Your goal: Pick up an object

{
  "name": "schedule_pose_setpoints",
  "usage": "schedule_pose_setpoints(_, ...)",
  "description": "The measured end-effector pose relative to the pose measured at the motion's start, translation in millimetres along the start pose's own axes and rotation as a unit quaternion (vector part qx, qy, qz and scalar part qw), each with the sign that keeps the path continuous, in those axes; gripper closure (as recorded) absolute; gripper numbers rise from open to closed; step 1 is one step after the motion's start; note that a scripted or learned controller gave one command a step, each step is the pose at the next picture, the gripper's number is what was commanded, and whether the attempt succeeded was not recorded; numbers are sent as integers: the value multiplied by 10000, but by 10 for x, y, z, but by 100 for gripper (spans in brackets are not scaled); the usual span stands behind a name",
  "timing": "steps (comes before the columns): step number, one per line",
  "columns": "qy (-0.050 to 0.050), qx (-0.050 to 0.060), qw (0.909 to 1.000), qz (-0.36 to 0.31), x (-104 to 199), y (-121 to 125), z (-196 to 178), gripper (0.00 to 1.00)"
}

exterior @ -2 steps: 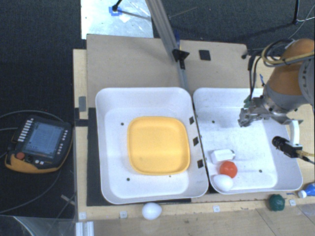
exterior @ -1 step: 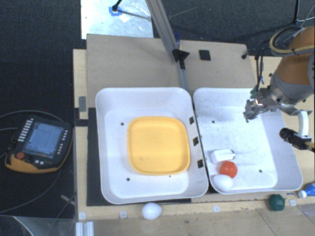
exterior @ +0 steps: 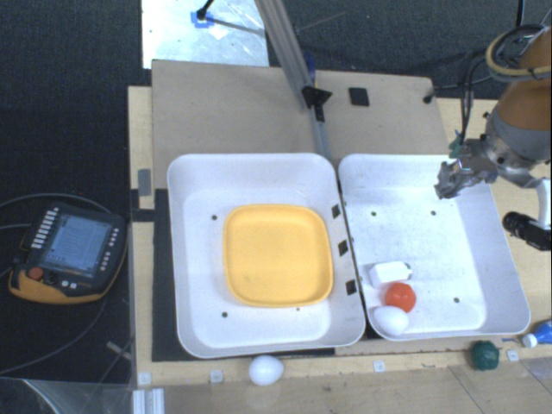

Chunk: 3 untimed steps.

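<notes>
Seen from above, a tan desk (exterior: 233, 110) carries two shallow white plastic bins side by side. The left bin (exterior: 194, 257) holds a square yellow plastic plate (exterior: 278, 254). In the right bin's (exterior: 483, 257) near-left corner sit a small white block (exterior: 390, 272), a round orange-red ball (exterior: 400, 297) and a white egg-shaped object (exterior: 391, 320), close together. The grey arm's dark pincer (exterior: 450, 182) hangs over the right bin's far-right part. Another white egg-shaped object (exterior: 266, 370) lies on the desk before the left bin.

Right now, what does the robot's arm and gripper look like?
The arm is grey, with an orange band above the wrist. Dark cables loop beside it. The gripper at its tip is small, dark grey metal.
</notes>
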State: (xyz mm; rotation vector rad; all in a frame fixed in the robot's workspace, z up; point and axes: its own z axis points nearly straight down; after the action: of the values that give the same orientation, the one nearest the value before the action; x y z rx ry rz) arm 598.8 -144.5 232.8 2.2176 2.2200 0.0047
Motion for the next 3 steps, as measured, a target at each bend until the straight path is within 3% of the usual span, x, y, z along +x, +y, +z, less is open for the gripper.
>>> schedule_pose_setpoints(3,10,21,10000,-20,1628,365,130,100)
